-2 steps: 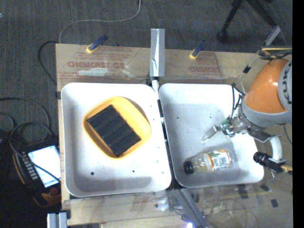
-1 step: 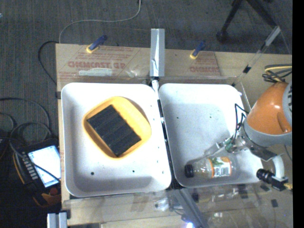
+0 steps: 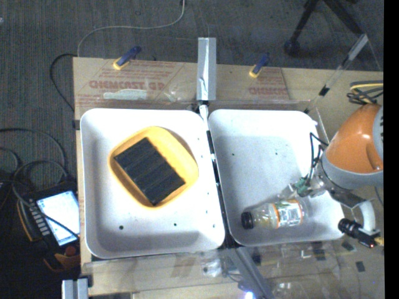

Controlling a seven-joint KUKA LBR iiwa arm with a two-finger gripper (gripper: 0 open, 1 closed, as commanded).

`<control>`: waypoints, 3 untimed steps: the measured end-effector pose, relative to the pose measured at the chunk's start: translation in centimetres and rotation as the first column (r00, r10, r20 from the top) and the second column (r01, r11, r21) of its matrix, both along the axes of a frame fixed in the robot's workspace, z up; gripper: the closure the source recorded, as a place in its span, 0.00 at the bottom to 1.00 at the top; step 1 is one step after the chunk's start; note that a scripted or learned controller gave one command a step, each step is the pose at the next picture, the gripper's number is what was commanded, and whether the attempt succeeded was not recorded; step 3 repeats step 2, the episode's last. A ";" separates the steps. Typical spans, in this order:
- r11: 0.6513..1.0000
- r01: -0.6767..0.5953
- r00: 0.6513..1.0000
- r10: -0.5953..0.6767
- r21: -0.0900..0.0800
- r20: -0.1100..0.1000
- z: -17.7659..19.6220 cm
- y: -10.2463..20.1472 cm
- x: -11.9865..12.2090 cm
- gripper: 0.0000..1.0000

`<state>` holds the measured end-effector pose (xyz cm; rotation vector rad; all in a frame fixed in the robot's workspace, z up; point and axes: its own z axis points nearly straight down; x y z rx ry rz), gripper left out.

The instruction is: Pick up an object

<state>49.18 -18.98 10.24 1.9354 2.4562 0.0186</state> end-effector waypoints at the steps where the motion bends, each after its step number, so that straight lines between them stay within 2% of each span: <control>1: 0.978 0.209 0.978 -0.209 -0.002 -0.019 10.0 5.7 0.4 1.00; 2: 0.978 0.210 0.978 -0.210 -0.002 -0.019 10.0 5.6 0.4 0.00; 3: 0.978 0.210 0.978 -0.210 -0.002 -0.019 10.0 5.6 0.4 0.00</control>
